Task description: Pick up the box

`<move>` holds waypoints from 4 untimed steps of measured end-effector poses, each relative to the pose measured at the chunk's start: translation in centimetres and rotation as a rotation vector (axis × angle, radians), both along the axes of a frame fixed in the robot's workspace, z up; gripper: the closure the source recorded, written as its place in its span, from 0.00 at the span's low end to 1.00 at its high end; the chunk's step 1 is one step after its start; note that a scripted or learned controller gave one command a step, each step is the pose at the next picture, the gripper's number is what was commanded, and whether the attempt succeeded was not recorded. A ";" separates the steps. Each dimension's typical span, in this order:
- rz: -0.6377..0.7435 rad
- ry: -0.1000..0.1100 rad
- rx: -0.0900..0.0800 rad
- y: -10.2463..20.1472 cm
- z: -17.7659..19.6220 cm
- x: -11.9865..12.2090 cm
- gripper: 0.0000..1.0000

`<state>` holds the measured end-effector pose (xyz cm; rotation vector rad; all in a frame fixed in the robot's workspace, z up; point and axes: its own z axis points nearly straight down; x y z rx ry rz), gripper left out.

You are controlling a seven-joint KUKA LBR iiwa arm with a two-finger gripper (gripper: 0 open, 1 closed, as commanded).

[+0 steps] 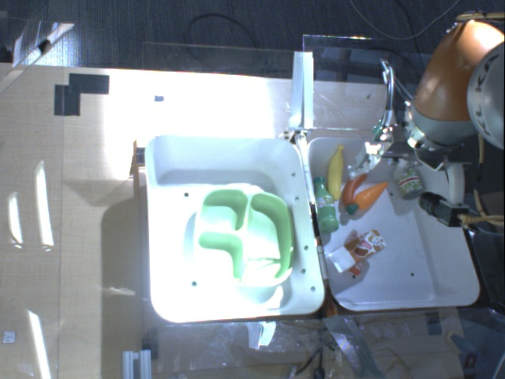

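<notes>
We see the small white-and-red printed carton box [359, 250] lying flat on the floor of the right white bin [442, 290], below the orange carrot [369, 194] and yellow banana [336, 172]. We judge it light, stiff, crushable; grip across its short sides. Gripper [377, 150] hovers near the carrot, state unclear.

Pale wooden bench [71, 235] under glaring light, dark ribbed floor [197, 6] with cables [410, 14] beyond.
</notes>
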<state>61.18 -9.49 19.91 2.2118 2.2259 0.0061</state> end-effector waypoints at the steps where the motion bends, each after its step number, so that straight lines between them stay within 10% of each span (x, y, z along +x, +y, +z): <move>1: 0.017 -0.008 -0.004 0.8 -11.0 0.4 0.00; 3: 0.079 -0.004 -0.001 0.5 -11.1 3.2 0.00; 4: 0.082 -0.008 -0.001 0.6 -9.8 3.4 1.00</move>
